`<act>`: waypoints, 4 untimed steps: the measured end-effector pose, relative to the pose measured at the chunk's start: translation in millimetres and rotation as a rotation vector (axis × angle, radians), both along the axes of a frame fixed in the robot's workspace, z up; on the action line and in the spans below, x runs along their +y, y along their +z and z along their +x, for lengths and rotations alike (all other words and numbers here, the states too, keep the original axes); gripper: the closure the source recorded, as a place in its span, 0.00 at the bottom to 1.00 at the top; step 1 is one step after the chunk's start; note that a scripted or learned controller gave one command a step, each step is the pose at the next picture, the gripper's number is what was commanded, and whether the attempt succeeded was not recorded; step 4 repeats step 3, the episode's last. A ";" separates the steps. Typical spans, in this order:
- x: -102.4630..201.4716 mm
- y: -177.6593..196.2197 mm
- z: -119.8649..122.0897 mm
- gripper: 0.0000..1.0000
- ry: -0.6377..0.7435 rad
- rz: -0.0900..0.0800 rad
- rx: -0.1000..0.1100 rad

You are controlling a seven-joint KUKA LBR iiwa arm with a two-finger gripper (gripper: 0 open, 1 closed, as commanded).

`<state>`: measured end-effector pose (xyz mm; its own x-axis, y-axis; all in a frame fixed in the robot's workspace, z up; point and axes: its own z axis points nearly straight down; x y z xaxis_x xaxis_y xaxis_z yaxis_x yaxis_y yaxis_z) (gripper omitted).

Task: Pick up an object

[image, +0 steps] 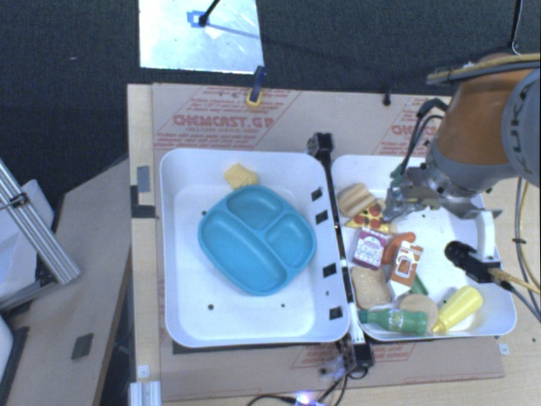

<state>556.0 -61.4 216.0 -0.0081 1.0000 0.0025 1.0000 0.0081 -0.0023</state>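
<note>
The right bin [499,311] holds several toy foods. A tan bun [355,199] lies at its back left, with a pizza slice [368,219] just in front of it. My gripper [391,208] hangs low over the bin beside the right end of the pizza slice; whether it touches the slice is not clear. A purple and white packet [369,249] and an orange carton [407,260] lie in front of the gripper. Near the front rim are a bread loaf [370,288], a green bottle [397,320] and a yellow bottle [459,308].
The left bin [182,227] holds a blue divided plate [256,238] and a small yellow piece [241,176] at its back. A black divider [331,227] runs between the bins. The arm's orange and grey body [486,134] overhangs the right bin's back right.
</note>
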 end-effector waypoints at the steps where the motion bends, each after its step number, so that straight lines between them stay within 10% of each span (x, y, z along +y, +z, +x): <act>1: 54.2 3.9 -30.4 1.00 0.001 0.000 0.000; 4: 117.7 17.2 -48.6 1.00 -0.001 -0.001 -0.005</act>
